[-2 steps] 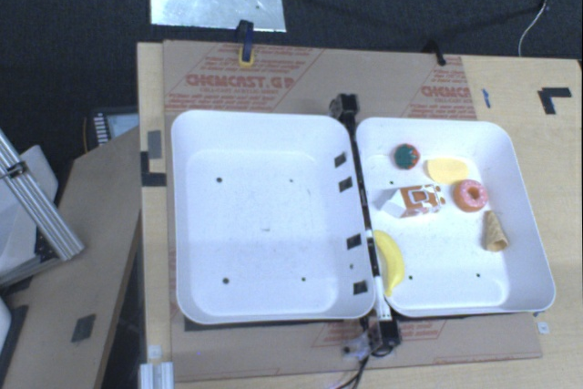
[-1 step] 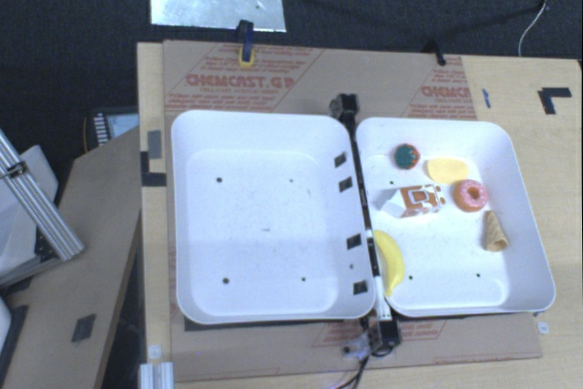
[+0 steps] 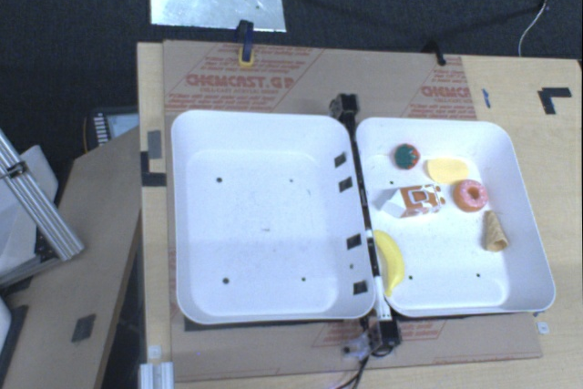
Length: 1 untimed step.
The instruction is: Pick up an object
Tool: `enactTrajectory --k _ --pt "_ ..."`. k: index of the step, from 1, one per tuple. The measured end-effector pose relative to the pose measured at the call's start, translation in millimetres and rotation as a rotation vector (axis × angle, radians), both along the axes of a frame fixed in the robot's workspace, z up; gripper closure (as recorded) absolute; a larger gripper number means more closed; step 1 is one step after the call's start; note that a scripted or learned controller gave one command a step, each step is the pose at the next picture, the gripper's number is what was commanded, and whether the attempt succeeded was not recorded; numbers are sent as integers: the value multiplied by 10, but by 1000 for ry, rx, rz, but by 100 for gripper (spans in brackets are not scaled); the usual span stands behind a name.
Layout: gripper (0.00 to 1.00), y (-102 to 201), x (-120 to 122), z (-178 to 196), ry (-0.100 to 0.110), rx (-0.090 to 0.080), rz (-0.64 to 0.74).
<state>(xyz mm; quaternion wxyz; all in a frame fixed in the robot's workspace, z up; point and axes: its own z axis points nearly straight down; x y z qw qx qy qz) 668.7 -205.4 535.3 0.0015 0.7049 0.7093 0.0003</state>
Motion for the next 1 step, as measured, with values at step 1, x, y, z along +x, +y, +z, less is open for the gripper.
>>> enactTrajectory --k 1 --pt "100 0 0 0 0 0 0"
